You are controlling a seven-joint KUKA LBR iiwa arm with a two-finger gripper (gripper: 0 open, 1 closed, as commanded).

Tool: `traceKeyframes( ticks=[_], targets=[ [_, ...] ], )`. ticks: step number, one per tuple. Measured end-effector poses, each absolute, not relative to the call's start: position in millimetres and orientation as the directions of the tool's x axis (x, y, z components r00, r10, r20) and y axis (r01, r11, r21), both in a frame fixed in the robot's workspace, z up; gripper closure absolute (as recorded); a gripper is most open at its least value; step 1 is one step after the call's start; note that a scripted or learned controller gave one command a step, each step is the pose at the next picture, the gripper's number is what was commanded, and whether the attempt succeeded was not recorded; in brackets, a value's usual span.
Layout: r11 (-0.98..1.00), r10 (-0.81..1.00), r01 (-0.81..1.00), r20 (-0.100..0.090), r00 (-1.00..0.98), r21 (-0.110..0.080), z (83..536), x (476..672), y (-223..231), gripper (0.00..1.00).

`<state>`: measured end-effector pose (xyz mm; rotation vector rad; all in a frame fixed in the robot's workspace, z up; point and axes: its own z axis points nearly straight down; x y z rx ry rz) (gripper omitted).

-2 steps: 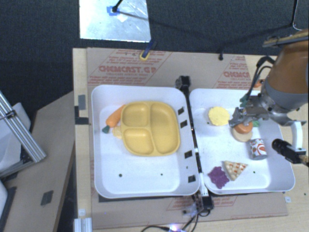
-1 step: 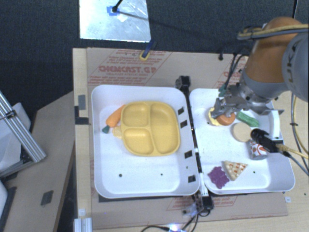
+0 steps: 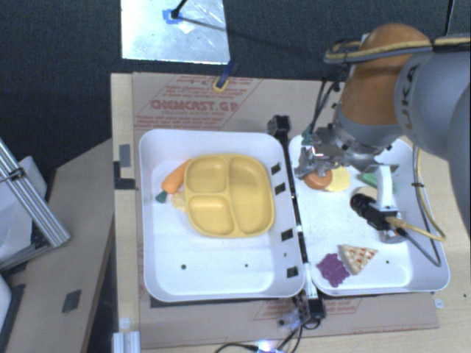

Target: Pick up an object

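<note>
Your hand (image 3: 318, 164) sits low in the right bin (image 3: 419, 271), right over an orange disc (image 3: 318, 180) that touches a yellow piece (image 3: 339, 179). You cannot tell whether it is released or clenched; the wrist hides that. Judging from here, the disc lies flat and thin, so the hand may slide off or nudge the yellow piece instead. The pizza slice (image 3: 357, 257) and grapes (image 3: 333, 270) lie well apart, nearer you.

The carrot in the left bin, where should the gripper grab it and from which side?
Grip the carrot across its thick orange middle, coming straight down from above. It lies flat and slanted, wedged against the yellow plate, so close the fingers across its width, probably along the free upper-left side.
</note>
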<state>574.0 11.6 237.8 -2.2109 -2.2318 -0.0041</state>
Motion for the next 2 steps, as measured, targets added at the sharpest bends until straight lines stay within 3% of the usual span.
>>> traceKeyframes(
  ticks=[2],
  targets=[
    [0.008, 1.0, 1.0, 0.001, -0.008, 0.002, 216, 616.3, 104, 1.0]
  ],
)
